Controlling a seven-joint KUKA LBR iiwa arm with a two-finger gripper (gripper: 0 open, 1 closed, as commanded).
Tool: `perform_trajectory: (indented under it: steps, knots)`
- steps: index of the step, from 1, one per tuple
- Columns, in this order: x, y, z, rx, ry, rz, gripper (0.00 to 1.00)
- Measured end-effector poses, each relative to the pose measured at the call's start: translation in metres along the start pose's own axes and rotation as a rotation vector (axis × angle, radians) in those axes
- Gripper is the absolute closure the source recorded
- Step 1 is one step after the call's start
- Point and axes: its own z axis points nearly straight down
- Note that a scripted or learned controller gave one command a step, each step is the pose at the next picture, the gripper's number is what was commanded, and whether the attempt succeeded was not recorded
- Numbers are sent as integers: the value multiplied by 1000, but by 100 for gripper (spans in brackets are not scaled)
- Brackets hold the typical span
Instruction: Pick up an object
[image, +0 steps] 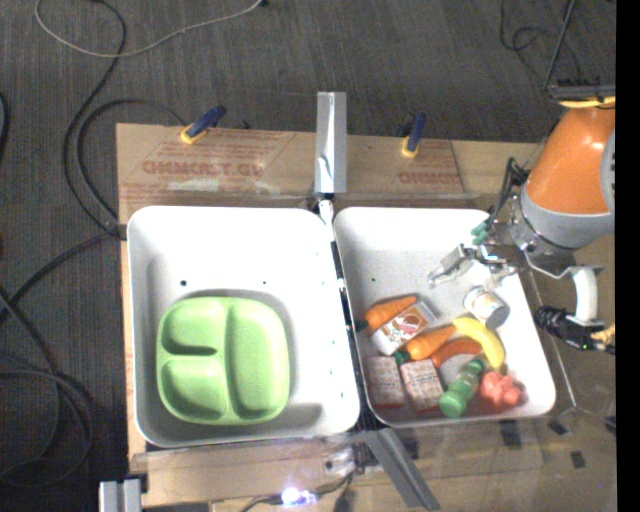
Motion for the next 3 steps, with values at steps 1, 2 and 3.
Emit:
perform_trajectory:
  steps: [1, 2, 3]
  knots:
    - [-51, -41, 98, -1, -2, 119, 0]
    - [-63, -22, 121, -17, 8, 131, 0]
    - [-68, -24, 116, -20, -5, 135, 100]
